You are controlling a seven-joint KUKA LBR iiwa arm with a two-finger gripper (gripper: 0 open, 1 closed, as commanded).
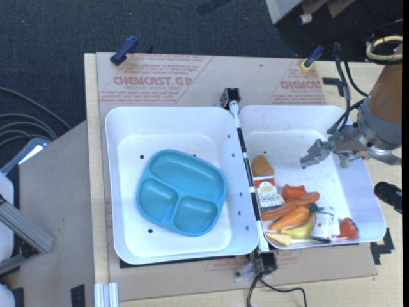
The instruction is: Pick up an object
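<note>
Two shallow white bins sit side by side on the tabletop, which is covered with printed brown cardboard. The left bin holds one thing, a blue three-compartment plate lying flat near its middle. The right bin holds a cluster of toy foods gathered in its near left corner: one brown bread-like piece against the divider, one red-and-white labelled packet just below it, one red pepper-like piece, one orange carrot, one yellow banana-like piece, one small white can, and one small red piece at the right end of the cluster. Most of these touch or overlap their neighbours. The claw hangs over the far middle of the right bin, well apart from the cluster, its fingers apart and nothing between them. Two blue clamps, one at the far left and one at the far right, grip the back edge of the cardboard.
</note>
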